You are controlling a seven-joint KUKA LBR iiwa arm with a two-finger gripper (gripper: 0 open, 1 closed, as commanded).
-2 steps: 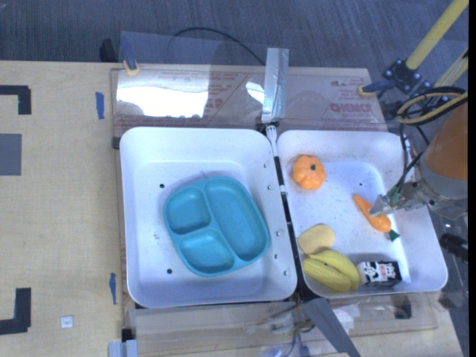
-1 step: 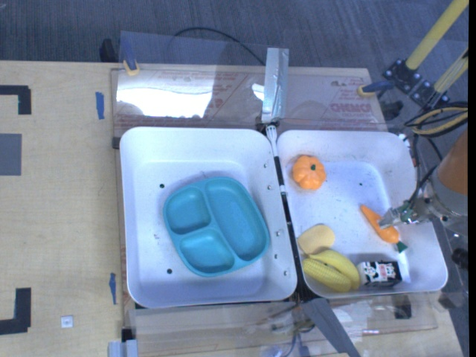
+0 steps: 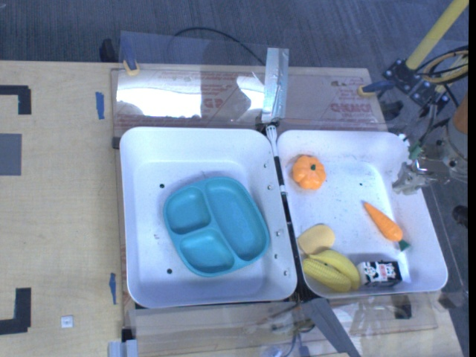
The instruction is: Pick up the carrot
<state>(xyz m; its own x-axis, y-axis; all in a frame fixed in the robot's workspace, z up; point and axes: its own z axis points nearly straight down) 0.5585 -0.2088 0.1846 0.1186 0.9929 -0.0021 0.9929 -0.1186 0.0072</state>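
The carrot (image 3: 384, 222) is orange with a small green tip. It lies at a slant on the floor of the right bin (image 3: 349, 175), near that bin's right wall. My gripper (image 3: 409, 177) hangs at the right rim of the bin, up and to the right of the carrot and apart from it. Nothing shows in its grasp.
The right bin also holds an orange pumpkin (image 3: 309, 172) at the back left, a pale yellow lump (image 3: 316, 238), a bunch of bananas (image 3: 330, 269) and a small black-and-white carton (image 3: 382, 272) along the front. A blue divided plate (image 3: 216, 225) lies in the left bin (image 3: 141, 199).
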